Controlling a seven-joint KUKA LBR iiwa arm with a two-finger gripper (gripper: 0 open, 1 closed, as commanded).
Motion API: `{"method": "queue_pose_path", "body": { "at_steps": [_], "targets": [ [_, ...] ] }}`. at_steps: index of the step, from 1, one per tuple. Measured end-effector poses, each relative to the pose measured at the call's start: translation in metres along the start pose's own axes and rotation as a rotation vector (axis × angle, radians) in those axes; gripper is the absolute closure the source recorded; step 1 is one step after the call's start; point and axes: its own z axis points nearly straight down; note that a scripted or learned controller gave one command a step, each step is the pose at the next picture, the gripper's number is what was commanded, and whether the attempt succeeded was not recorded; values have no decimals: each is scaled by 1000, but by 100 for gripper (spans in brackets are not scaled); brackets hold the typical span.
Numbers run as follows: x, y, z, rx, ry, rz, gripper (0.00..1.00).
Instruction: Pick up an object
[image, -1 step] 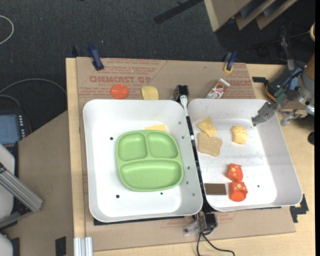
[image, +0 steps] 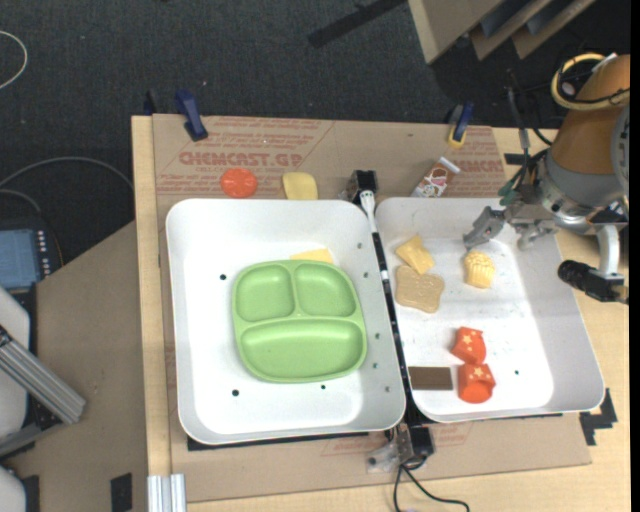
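Claw (image: 497, 226): over the far right part of the right bin (image: 570, 330), fingers spread open, nothing between them.
Arm (image: 585, 130): grey with an orange band, comes in from the right, wrist above the right bin's far right corner.
Corn piece (image: 480, 268): yellow, in the right bin, just nearer the camera than the claw, apart from the fingers.
Cheese wedge (image: 415, 254): yellow, in the right bin, left of the corn piece.
Toast slice (image: 419, 290): tan, touching the near side of the cheese wedge.
Red pieces: one (image: 469, 344) toward the near middle of the right bin, a second (image: 476, 383) just nearer than it.
Brown bar (image: 431, 378): flat, at the right bin's near left, beside the second red piece.
Left bin (image: 195, 300): holds a green divided plate (image: 298, 320); a pale yellow piece (image: 313, 256) peeks out from behind the plate's far edge.
Outside the bins: orange round thing (image: 239, 183) and pale yellow lump (image: 299, 186) on the board beyond the left bin; small red-and-white packet (image: 434, 180) beyond the right bin.
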Motion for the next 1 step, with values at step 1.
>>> {"method": "queue_pose_path", "body": {
  "at_steps": [1],
  "targets": [
    [-8,-12,68,8,3,4,0]
  ]
}}
